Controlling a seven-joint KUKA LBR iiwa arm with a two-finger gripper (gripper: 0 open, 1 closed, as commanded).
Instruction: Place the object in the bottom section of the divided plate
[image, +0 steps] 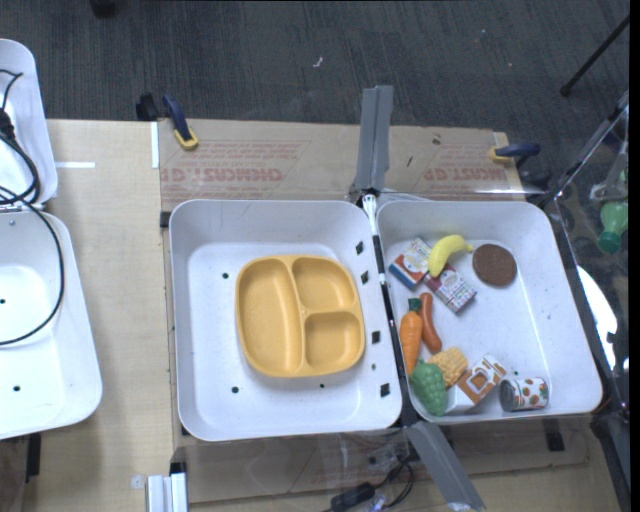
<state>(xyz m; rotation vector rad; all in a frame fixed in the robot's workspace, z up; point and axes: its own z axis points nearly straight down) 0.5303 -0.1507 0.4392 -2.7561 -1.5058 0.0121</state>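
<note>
In the left bin (200, 390), the divided plate (300, 315) lies flat: yellow, rounded, with one long section and two smaller ones. In the right bin (555, 325) toy foods cluster: banana (448, 250), carrot (410, 340), corn (450, 365), brown disc (494, 265).

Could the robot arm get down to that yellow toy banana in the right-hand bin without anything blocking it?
Probably yes. The yellow plastic toy banana lies on top near the back of the right white bin, with nothing over it. A small red-and-white carton touches its left side, which might crowd a grasp from that side.
</note>
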